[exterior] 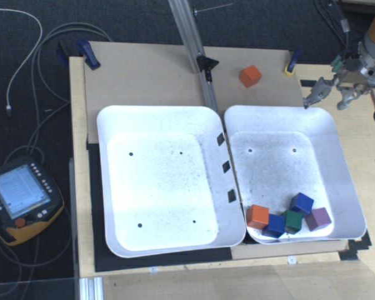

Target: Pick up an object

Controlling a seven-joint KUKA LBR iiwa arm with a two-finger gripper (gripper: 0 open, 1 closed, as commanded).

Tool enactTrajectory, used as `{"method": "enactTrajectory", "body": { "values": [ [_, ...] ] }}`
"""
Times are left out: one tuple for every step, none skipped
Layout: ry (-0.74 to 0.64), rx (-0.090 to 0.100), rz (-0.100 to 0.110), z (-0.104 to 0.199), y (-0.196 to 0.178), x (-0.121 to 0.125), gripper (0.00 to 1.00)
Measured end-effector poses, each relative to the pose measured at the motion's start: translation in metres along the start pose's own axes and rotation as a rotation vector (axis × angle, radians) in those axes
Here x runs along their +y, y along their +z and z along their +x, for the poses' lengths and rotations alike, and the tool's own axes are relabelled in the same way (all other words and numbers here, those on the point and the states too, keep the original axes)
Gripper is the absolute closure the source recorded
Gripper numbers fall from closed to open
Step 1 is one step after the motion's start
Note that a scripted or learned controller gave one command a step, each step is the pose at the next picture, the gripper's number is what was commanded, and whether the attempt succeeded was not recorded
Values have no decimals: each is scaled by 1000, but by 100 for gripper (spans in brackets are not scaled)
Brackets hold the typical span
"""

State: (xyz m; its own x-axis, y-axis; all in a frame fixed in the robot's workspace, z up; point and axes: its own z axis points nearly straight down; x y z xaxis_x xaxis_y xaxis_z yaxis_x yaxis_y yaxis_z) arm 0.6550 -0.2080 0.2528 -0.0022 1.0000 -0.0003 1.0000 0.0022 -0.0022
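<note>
Both fingers of the gripper [328, 97] stood spread apart with nothing between them, at the upper right of the frame, above the far rim of the right bin [337, 136]. From this I judge that the pick was not yet done. Five cubes lay clustered at the lower edge of that bin: orange cube [257, 216], blue cube [302, 203], green cube [293, 220], purple cube [318, 217] and a second blue cube [275, 225]. One more orange block [250, 75] sat on the bench behind the bins
</note>
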Motion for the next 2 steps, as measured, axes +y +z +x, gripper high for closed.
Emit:
{"method": "enactTrajectory", "body": {
  "values": [
    [-3, 5, 6, 47, 79, 19, 0],
    [-3, 4, 2, 103, 70, -6, 0]
  ]
}}
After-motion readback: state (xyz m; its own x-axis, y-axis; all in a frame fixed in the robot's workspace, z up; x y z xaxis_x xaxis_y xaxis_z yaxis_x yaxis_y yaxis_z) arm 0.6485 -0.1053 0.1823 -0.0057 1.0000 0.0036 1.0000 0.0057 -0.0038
